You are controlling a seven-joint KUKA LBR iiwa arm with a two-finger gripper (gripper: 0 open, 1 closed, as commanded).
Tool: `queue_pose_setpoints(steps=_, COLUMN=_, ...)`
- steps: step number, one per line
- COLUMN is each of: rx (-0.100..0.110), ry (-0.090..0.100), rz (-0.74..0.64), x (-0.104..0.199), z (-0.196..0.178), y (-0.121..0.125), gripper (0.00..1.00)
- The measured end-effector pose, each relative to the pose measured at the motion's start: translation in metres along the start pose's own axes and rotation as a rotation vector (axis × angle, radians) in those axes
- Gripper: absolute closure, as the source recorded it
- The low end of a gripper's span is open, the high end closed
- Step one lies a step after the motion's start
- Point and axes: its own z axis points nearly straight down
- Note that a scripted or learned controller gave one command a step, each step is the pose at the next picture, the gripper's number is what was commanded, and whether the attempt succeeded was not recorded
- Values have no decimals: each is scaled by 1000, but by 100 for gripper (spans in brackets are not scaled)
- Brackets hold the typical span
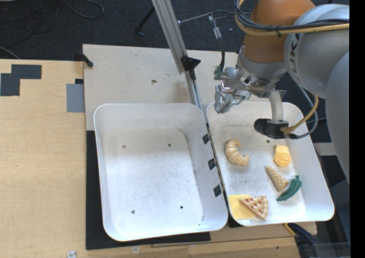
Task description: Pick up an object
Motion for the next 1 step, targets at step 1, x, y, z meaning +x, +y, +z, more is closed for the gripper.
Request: queue_pose_setpoints(steps=1, rx=0, ry=0, rz=0, x=54, z=17, y=-7, gripper=100)
